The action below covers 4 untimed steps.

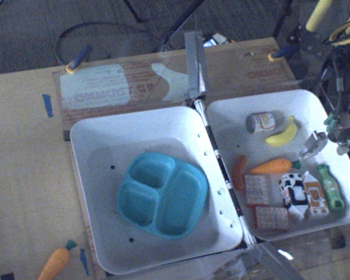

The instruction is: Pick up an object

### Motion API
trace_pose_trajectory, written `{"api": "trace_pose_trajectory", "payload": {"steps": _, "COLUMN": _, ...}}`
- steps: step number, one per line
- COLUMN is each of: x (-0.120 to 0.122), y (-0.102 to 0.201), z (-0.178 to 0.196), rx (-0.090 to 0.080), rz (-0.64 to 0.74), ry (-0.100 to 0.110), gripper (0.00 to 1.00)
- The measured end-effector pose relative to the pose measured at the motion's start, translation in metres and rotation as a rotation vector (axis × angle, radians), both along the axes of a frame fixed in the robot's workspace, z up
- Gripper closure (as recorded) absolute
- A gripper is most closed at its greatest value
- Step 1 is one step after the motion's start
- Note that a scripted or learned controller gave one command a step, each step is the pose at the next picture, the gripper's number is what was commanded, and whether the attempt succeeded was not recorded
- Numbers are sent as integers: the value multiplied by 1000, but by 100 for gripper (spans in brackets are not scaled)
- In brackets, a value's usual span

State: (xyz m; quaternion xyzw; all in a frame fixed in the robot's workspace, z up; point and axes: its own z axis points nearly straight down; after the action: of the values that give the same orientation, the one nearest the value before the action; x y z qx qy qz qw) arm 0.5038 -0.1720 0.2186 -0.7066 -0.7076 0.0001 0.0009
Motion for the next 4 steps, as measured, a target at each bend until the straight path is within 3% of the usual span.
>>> {"api": "trace_pose_trajectory", "payload": {"steps": 1, "x": 42, "y": 36, "z": -111, "rx": -2, "rz": -140, "ry": -9, "gripper": 0}}
{"api": "trace_pose_trajectory", "payload": {"steps": 2, "x": 45, "y": 34, "z": -97, "rx": -4, "rz": -144, "ry": -19, "gripper": 100}}
{"api": "trace_pose_trajectory", "payload": {"steps": 3, "x": 68, "y": 106, "z": -34, "rx": -2, "rz": -459, "ry": -1, "gripper": 100}}
{"api": "trace_pose_trajectory", "payload": {"steps": 4, "x": 96, "y": 161, "z": 21, "rx": -2, "rz": -472, "ry": -1, "gripper": 100}}
